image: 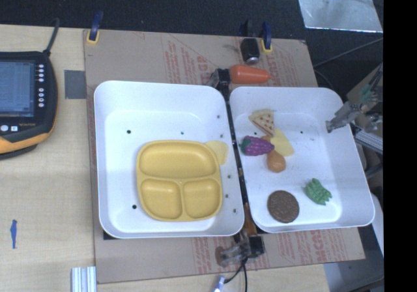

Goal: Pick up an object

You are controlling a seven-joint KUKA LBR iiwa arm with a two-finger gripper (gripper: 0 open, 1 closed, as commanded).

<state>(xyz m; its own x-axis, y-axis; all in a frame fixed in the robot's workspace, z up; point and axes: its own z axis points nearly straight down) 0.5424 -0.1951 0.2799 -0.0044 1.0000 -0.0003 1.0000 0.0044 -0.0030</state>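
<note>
At the near edge of the table (39,219), a black clip and cable (238,255) sit where the two bins meet, on a sheet of brown cardboard (163,49) that bears faint red printing too small to read. In the left bin (117,108) a yellow divided tray (179,180) fills the near middle, its right side close to the bin wall; the far half of that bin's floor is bare white.

In the right bin (339,154), the near part holds a round brown patty (283,206) close to the front wall and a green leafy toy (318,191) just beside it toward the right. Further back, near the left wall, a purple grape bunch (257,146), a brown egg-shaped piece (276,162), a yellow wedge (283,143) and a tan waffle-like slice (263,120) lie clustered, touching or nearly so. The right half of this bin's floor is open.

The tool (339,120) hangs at the right bin's far right rim, with nothing visible in it; how far apart it stands I cannot tell.

Beyond the bins, an orange carrot toy (247,75) lies on the cardboard against their far rims. At far left rests a control pendant (23,102) with a lit screen, its text unreadable.
</note>
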